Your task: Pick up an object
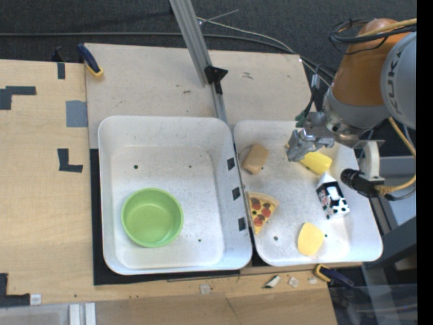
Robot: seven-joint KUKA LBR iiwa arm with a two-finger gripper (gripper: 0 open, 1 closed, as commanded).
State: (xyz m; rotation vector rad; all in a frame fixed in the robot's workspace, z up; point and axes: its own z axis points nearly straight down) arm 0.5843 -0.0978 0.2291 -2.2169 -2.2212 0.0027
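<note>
My gripper (pixel 298 147) hangs over the right bin (pixel 358 252), near its far rim at about 1 o'clock; whether my jaws are open I cannot tell. A yellow block (pixel 316 162) lies just beside me at 4 o'clock. A tan block (pixel 255 158) sits at 9 o'clock, with bare floor between us.

You can see two white bins side by side, the left bin (pixel 103 181) touching the right bin (pixel 371 248). They sit on a pale board (pixel 149 80) on the wooden bench (pixel 40 202). A grey metal pole (pixel 189 26) slants down to the spot where the bins meet. A blue and yellow clamp (pixel 90 61) grips the board's far left corner. Dark tape pieces (pixel 17 95) and a grey tape patch (pixel 76 114) are stuck on the wood. Thin cables (pixel 257 39) run behind the board.
</note>
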